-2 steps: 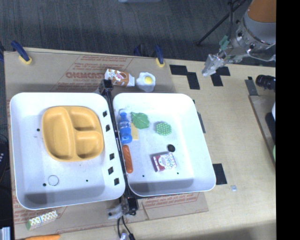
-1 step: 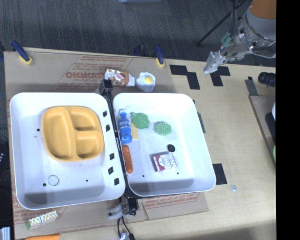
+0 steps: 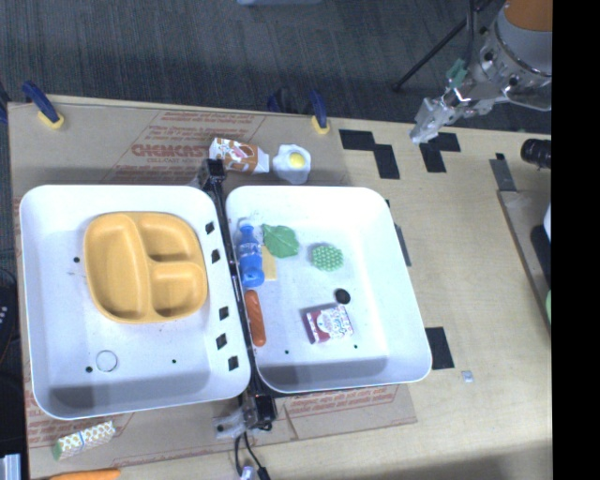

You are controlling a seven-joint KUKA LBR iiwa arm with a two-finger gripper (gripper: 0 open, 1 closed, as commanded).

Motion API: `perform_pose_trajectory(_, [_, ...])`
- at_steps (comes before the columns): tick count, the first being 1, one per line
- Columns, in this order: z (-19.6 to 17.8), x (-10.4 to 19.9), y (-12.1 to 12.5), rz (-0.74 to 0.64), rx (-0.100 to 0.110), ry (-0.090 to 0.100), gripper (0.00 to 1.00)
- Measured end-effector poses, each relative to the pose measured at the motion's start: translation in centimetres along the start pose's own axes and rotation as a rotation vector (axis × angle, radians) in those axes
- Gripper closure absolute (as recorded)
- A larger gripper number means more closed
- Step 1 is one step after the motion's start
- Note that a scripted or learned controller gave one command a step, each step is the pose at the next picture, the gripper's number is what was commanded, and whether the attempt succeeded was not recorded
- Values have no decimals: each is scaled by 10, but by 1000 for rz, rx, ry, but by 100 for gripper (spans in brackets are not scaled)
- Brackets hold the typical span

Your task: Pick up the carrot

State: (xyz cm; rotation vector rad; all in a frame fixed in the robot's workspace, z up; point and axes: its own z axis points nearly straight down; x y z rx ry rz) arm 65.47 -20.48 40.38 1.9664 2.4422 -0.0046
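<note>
Carrot (image 3: 255,319) at lower centre, against right bin (image 3: 398,272) left wall: likely light, rigid, smooth; grip mid-length across width; hand (image 3: 433,114) upper right, finger state indeterminable.

Arm (image 3: 520,37): one unit, seen at the upper right corner of the camera view. Casing was light grey with a smooth, rounded form. An orange band (image 3: 527,13) ran around it above the wrist, cut off by the top edge of the picture. Below the band sat a paler silver-grey wrist section with a darker seam. A small teal-green fitting (image 3: 457,70) showed on the near side of the wrist. Gripper (image 3: 427,125): pale, whitish-grey, tapering to two slim fingers (image 3: 422,128) of a translucent look. Further detail was too small to make out.
</note>
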Motion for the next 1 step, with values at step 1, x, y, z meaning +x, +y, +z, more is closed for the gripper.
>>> perform_pose_trajectory(1, [-11,1,1,-5,-2,-2,100])
